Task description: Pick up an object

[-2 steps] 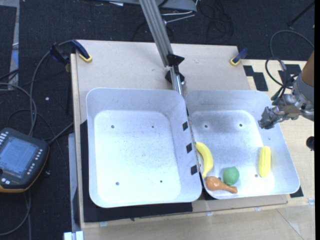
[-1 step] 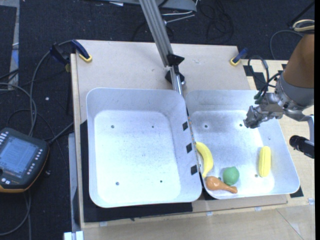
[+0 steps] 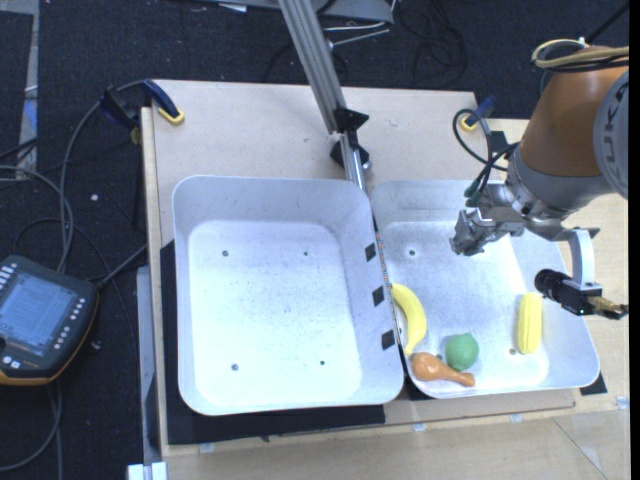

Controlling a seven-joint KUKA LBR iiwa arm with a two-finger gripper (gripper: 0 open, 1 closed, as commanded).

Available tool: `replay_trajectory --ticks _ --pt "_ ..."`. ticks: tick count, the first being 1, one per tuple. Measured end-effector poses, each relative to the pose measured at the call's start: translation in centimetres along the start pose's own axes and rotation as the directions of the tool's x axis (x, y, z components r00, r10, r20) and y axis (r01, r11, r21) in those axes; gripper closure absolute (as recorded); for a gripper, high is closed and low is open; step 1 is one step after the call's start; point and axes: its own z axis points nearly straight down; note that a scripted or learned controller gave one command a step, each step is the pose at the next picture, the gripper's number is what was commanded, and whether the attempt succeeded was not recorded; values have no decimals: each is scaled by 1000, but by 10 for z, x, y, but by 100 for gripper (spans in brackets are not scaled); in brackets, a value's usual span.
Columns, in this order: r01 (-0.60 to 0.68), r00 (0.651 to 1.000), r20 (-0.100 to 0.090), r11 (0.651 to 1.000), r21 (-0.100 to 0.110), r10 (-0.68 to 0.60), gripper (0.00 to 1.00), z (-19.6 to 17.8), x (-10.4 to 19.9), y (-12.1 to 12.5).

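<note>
Four things are lying in the right bin point(image 3: 560, 373), all toward its near end. A banana point(image 3: 409, 314) is resting against the bin's left wall, its long axis running from far to near with a slight curve, the upper tip pointing away from the camera. A second yellow piece point(image 3: 529, 323), corn-like in shape, is lying near the right wall, its long axis also running far to near, almost straight up and down in the view. A green round object point(image 3: 461, 350) is sitting between them, nearer the front rim, and an orange drumstick-like piece point(image 3: 439, 368) is lying just in front of it, its narrow end pointing right.

The hand point(image 3: 470, 234) is hanging over the far part of the right bin, well apart from all four things, which are lying nearer the camera than it. Whether it is spread or closed cannot be told; nothing is showing in it. The left bin point(image 3: 190, 268) is sitting beside it on the tabletop point(image 3: 250, 128).
</note>
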Motion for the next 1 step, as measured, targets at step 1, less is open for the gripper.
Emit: replay_trajectory --ticks 1 --pt "0 1000 0 1000 0 0 100 6 48 6"
